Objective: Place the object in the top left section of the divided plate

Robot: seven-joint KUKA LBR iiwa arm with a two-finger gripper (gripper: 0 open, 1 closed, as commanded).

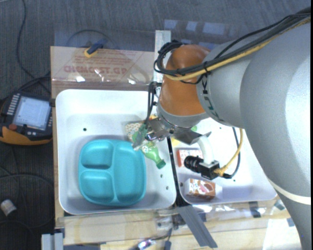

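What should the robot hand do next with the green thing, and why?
Probably slide left and a bit forward, toward the teal divided plate. The gripper sits just off the plate's top right corner, with the green object at its tip, hanging beside the plate rather than over it. The top left section lies further left. Whether the object is firmly held is unclear.
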